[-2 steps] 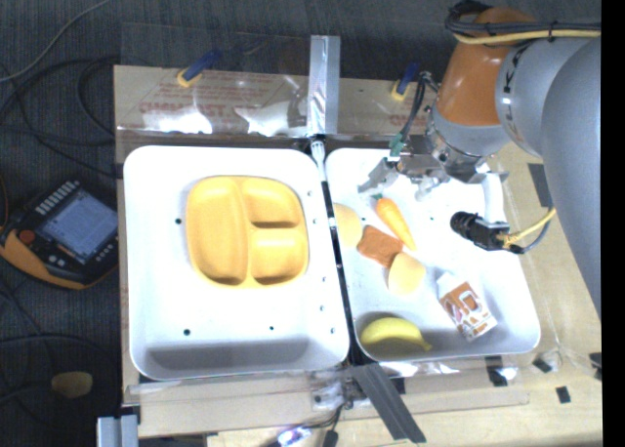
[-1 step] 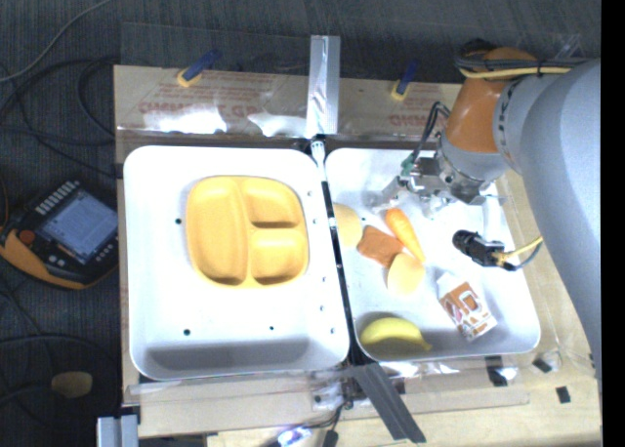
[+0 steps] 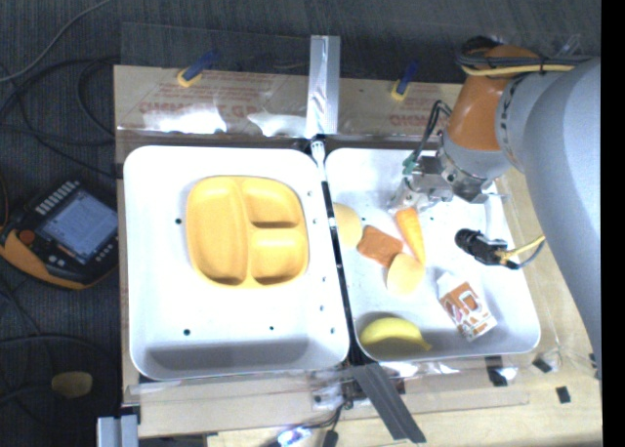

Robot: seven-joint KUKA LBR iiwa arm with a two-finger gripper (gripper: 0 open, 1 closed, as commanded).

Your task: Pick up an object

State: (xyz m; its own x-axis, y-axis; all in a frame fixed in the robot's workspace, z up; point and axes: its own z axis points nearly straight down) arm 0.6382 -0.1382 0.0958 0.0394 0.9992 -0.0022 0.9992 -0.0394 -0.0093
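You cannot tell how the gripper (image 3: 422, 184) is set above the carrot (image 3: 411, 231) in the right bin (image 3: 527, 323). It looks like the approach step; next, descend squarely onto the carrot, clear of the orange block (image 3: 377, 243) beside it.

Dark grey carpet floor (image 3: 59, 338) with cables (image 3: 107, 1) around a wooden bench (image 3: 132, 79).

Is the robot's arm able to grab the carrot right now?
Probably yes. The gripper hangs right above the carrot's top end in the right bin, and nothing lies over the carrot.
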